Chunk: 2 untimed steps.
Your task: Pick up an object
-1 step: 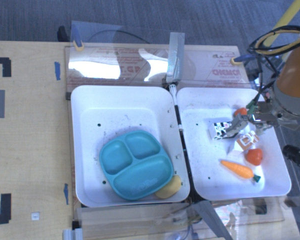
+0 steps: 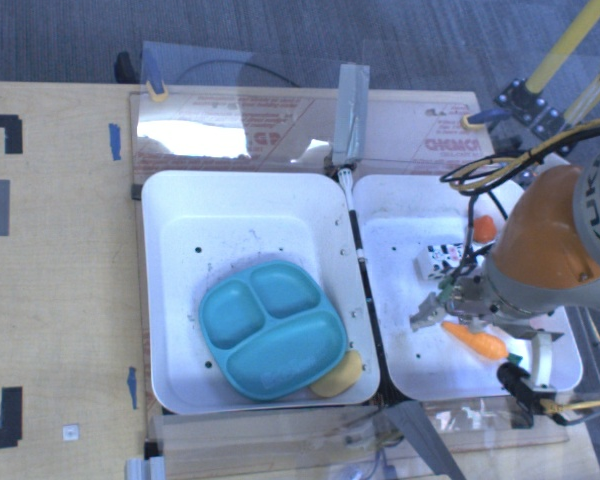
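- While the arm [image 2: 550,238] reaches over the right bin [image 2: 400,368], I cannot tell the state of the gripper [image 2: 450,303].
- Left bin [image 2: 170,268] holds a blue divided plate [image 2: 272,330].
- An orange carrot [image 2: 477,340] lies just beside the gripper.

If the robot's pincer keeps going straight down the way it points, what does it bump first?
Probably the orange carrot-like toy lying right beside the pincer, or else the white floor of the right bin. Depth is hard to judge from this slanted view.

The arm [image 2: 555,238] is cut off by the right edge and hides part of the right bin [image 2: 400,363]. The blue tray [image 2: 272,330] covers most of a yellowish object [image 2: 342,376] at the left bin's near right corner.
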Tool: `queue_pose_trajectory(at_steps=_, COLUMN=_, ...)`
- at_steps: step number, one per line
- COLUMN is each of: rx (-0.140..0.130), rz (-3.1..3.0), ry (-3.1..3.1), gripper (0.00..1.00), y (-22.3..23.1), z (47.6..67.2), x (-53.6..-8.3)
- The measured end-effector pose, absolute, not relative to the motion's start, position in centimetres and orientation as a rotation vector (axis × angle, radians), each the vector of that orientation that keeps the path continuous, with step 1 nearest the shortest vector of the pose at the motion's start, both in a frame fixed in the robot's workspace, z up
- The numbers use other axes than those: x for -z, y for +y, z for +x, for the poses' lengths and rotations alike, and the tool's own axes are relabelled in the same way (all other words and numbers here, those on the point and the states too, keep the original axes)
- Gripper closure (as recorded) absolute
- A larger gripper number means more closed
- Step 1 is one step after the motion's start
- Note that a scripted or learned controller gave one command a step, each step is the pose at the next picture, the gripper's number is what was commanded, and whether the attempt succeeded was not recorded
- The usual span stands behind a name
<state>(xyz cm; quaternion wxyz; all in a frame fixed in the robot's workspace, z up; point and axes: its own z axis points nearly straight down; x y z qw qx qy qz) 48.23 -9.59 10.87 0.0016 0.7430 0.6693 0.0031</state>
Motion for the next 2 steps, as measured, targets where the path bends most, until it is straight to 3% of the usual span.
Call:
queue_pose_trajectory(at_steps=1, rx=-0.006, rz=2.392, ry=2.027, gripper=0.0, y=-16.6, z=48.2, x=-8.7)
queue_pose_trajectory(at_steps=2, rx=-0.005, rz=2.328, ry=2.102, gripper=0.0, y=-19.0, z=54.7, x=-8.6)
